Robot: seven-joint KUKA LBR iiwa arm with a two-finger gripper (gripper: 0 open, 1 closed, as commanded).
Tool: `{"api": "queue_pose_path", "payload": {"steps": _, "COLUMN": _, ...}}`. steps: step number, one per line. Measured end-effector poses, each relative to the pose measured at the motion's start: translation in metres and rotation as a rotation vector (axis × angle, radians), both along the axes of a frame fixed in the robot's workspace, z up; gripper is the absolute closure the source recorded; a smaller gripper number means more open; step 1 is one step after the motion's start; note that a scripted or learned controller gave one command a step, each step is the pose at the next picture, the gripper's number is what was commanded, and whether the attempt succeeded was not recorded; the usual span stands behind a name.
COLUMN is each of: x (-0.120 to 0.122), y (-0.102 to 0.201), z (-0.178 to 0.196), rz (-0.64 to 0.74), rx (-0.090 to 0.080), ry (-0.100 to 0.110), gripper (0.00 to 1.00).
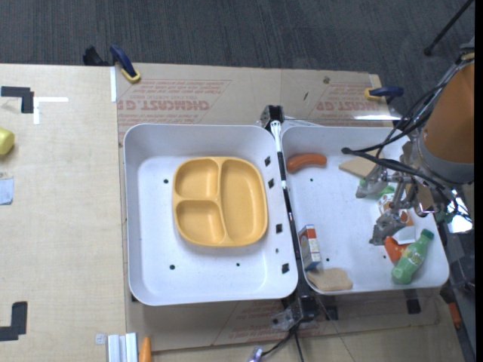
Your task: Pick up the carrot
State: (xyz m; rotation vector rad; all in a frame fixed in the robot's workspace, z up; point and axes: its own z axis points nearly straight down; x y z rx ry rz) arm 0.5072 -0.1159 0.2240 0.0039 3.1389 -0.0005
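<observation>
Two shallow white bins sit side by side on the bench. The left bin (143, 277) holds a yellow three-compartment plate (220, 200), centred and lying flat. The right bin (332, 202) holds the remaining items. The arm (453, 127) enters from the right, with its orange band above the right bin's far right side. The gripper (387, 228) hangs low over the right part of the right bin, among cables; whether its fingers are spread or closed cannot be determined. The green bottle (411, 257) lies tilted in the near right corner of that bin. The sausage (306, 161) lies near the bin's far left corner. A tan bread slice (330, 280) rests at the near edge, with a small red-and-white carton (309, 247) just beside it. The carrot (392, 248) lies directly beneath the gripper, touching the green bottle; no grasp on it is visible.
</observation>
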Motion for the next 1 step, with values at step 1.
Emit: {"api": "queue_pose_path", "payload": {"steps": 1, "x": 0.0222, "y": -0.0671, "z": -0.0981, "rz": 0.082, "rx": 0.0, "ry": 0.0, "gripper": 0.0}}
